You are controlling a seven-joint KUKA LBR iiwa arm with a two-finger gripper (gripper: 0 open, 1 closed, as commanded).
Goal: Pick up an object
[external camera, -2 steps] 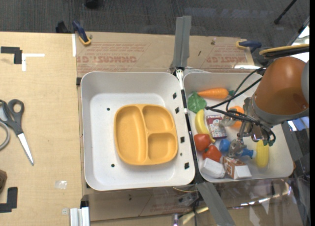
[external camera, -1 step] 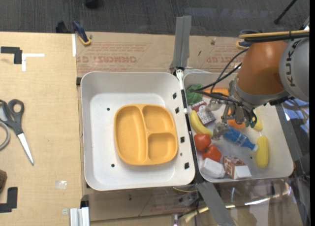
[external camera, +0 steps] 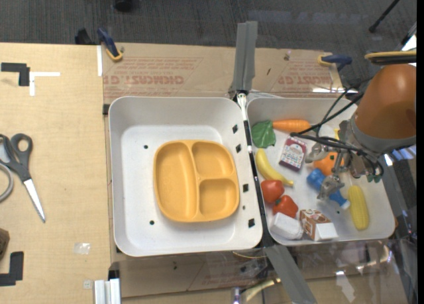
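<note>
Yellow corn cob (external camera: 358, 206) upright in view, beside hand (external camera: 333, 180).

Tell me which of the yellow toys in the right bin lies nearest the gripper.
The corn cob, just right of and below the gripper. The banana is also yellow but lies across the bin by its left wall.

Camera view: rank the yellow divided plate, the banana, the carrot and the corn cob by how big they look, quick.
1. Yellow divided plate, by far the largest.
2. Banana.
3. Carrot and corn cob: they look about alike, so I won't rank them against each other.
</note>
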